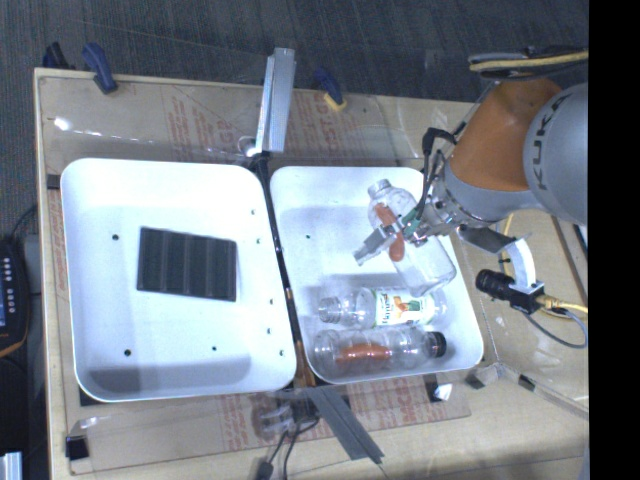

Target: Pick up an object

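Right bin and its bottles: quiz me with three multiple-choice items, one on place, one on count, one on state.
1. Where does the dark ridged mat lie?
A. left bin
B. right bin
C. on the bench

2. How many clear bottles lie flat along the near side of the right bin?
A. none
B. two
C. five

3. Where is the pincer?
A. over the left bin
B. outside both bins
C. over the right bin

Answers: 1 A, the mat sits on the left bin floor. 2 B, the labelled bottle and the bottle with reddish contents lie there. 3 C, it hangs above that bin's far half.
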{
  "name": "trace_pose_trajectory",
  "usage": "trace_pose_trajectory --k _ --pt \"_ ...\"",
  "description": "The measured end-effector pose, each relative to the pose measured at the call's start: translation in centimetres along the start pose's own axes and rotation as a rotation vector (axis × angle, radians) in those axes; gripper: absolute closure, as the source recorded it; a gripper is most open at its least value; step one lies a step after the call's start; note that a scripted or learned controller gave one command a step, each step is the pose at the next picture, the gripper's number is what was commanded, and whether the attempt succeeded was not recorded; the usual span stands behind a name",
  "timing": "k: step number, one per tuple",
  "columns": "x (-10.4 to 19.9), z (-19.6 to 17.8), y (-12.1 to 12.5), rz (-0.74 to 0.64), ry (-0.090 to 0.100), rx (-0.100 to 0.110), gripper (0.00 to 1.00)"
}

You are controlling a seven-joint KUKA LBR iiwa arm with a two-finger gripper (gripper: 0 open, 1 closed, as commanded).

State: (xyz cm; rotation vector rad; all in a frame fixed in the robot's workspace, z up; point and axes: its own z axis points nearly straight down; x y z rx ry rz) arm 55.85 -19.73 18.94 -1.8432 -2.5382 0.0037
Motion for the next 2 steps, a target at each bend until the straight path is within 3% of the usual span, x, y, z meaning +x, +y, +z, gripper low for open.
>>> trace_pose_trajectory --k 1,2 --pt "-3.0 0.4 5.1 -0.051 -0.001 -0.001 0.0" --pt "-4.0 -1.0 8.0 -0.103 -0.003 -0.004 0.0"
